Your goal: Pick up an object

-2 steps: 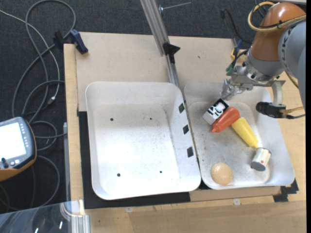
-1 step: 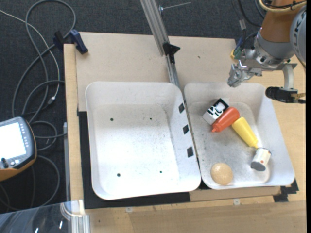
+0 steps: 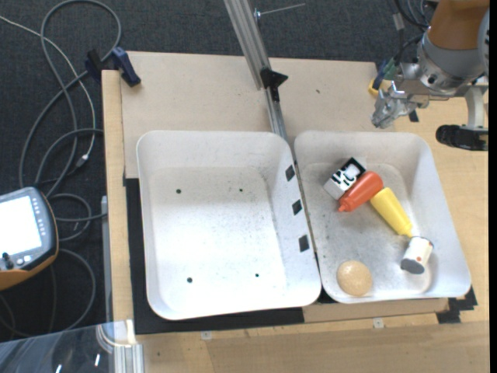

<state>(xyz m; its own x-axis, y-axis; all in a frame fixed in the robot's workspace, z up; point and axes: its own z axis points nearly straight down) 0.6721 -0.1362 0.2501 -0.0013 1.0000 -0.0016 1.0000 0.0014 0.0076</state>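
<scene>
The right bin (image 3: 435,169) holds several objects. A black and white box (image 3: 344,176) lies near its back, touching an orange cone-shaped piece (image 3: 360,192). A yellow cone (image 3: 390,210) runs from there toward a small white cylinder with a red band (image 3: 417,254). A tan ball (image 3: 355,277) rests near the front rim. My gripper (image 3: 384,113) hangs above the bench just beyond the back rim of the right bin, with nothing visible between its fingers.
The left bin (image 3: 155,177) stands beside the right one. A slanted metal rail (image 3: 256,45) crosses the back of the bench down to the gap between the bins. Cables and a hand-held pendant (image 3: 19,235) lie on the floor at left.
</scene>
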